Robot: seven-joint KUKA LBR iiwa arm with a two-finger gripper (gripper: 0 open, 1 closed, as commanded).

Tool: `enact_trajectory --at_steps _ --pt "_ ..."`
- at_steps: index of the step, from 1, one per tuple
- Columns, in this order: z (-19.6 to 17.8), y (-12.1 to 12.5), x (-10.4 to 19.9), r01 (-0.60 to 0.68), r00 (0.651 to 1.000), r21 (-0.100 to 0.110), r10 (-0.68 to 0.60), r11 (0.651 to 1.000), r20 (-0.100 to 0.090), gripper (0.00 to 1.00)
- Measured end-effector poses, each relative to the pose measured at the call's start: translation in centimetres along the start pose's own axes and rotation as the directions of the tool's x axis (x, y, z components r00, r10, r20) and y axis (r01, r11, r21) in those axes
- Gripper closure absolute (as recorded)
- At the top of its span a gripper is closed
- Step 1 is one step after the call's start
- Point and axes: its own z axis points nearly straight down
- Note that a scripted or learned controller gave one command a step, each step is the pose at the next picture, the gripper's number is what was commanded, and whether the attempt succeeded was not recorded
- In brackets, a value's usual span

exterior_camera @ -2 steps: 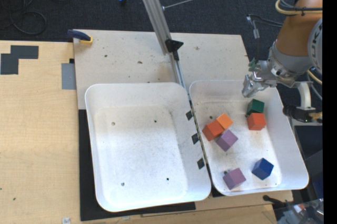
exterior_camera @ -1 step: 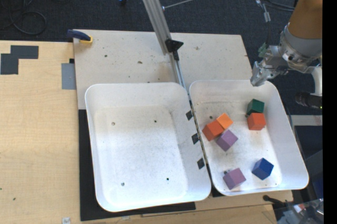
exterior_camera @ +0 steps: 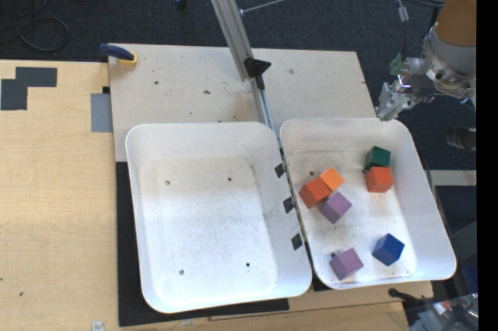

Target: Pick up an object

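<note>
We are hovering our end effector (exterior_camera: 387, 110) over the right bin's (exterior_camera: 433, 201) far corner, its grip too small to read, nothing visibly held, while the blocks, the green one (exterior_camera: 378, 157) nearest, are lying unpicked inside.

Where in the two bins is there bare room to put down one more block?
The left bin has a bare floor wall to wall. In the right bin, the top strip above the green block is free. Its middle and lower part are crowded with blocks.
</note>
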Motion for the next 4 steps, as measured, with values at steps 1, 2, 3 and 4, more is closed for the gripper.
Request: enact_trajectory --at_steps 1,2,3,4 --pt "1.5 -1.2 5.4 0.003 1.000 0.007 -0.003 1.000 -0.003 1.00" --pt "3.3 -3.0 10.0 0.002 1.000 0.008 -0.002 1.000 -0.003 1.00" --pt "3.6 -5.6 14.2 0.002 1.000 0.008 -0.002 1.000 -0.002 1.00" --pt "3.1 -7.4 19.1 0.004 1.000 0.007 -0.004 1.000 -0.003 1.00"
